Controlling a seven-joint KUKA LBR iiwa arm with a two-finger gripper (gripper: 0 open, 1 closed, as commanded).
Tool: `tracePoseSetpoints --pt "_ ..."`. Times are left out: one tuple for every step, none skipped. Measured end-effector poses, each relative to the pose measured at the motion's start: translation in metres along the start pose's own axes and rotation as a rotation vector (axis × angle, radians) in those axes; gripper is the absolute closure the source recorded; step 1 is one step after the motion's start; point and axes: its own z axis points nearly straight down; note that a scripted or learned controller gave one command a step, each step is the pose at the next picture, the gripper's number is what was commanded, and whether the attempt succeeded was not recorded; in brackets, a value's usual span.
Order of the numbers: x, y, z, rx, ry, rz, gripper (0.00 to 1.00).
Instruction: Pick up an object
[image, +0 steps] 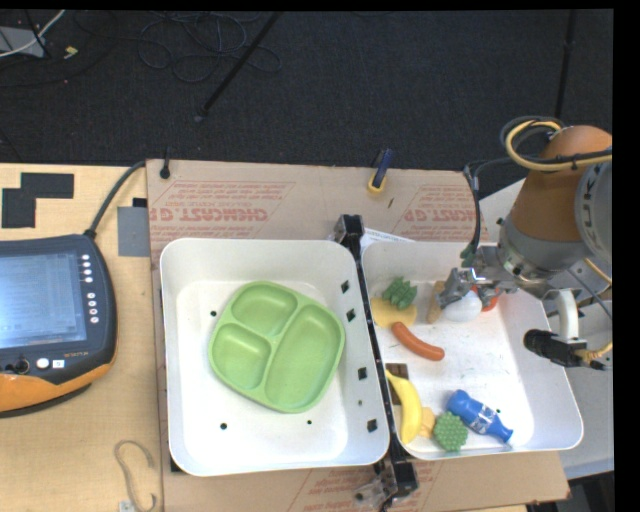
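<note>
The gripper (462, 292) is low inside the right bin (545, 400), near its far wall, and it sits over a small white and red object (470, 304); this place makes sense, because the task asks to pick up an object and all the loose pieces lie in this bin. Whether the jaws are open, closed or holding something, I cannot tell, because the wrist hides them. The white and red object looks small and rounded, and it seems to touch the gripper or lie just under it. Other candidates are spread around: a green broccoli-like toy (401, 292) to the left, an orange sausage (417, 341) nearer, a yellow banana (406, 402), a blue bottle (478, 416) and a green bumpy piece (450, 432) at the near side. The left bin (190, 400) keeps a green divided plate (277, 344), well apart from the gripper.
</note>
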Motion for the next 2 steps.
tracePoseSetpoints --pt "0.0030 0.0065 -0.0612 0.000 0.000 0.000 1.00" --pt "0.0022 0.0065 -0.0672 0.004 0.001 -0.001 1.00"
